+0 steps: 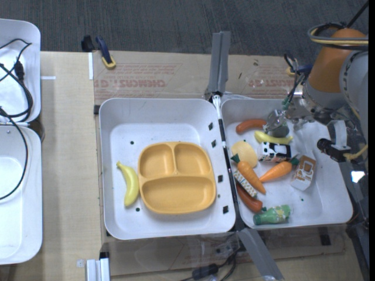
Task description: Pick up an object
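Observation:
My gripper (pixel 275 122) hangs low over the back of the right bin (pixel 337 206), just above a small yellow banana (pixel 273 137) and right of a red sausage (pixel 251 124). Under the banana lies a black-and-white cow toy (pixel 275 151). Around it lie a pale yellow lump (pixel 245 154), two carrots (pixel 252 178) (pixel 276 171), a second red sausage (pixel 249 199), a green packet (pixel 272 215) and a small brown-and-white carton (pixel 303 173). Nothing is visibly held.
The left bin (pixel 117 122) holds a yellow divided plate (pixel 177 176) and a larger banana (pixel 130 183) at its left side. A grey divider post (pixel 220 63) rises between the bins at the back. The arm's orange band (pixel 334 63) stands over the right bin's far corner.

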You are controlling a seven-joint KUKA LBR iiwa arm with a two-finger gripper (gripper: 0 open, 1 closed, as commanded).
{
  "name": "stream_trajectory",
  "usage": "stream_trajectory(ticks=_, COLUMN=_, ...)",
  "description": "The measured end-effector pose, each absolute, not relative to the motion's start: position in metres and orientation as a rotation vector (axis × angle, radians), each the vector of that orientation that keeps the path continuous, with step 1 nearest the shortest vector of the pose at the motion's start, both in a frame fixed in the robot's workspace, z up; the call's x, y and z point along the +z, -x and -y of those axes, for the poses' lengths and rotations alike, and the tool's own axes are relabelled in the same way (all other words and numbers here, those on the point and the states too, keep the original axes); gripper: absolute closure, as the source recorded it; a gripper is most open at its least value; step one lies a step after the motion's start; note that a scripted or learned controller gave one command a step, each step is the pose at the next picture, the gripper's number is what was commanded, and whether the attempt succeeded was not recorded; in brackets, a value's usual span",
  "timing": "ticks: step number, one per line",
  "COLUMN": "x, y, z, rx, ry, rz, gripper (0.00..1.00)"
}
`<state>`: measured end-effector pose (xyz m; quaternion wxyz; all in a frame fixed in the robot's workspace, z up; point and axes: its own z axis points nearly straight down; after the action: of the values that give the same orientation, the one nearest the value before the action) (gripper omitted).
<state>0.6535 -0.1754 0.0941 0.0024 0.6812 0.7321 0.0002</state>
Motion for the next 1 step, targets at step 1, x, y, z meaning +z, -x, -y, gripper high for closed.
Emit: stream_trajectory(ticks=1, x=0.1034, y=-0.6537, z=0.1757, rx=0.000, ry=-2.135, rz=-2.296, gripper=1.00)
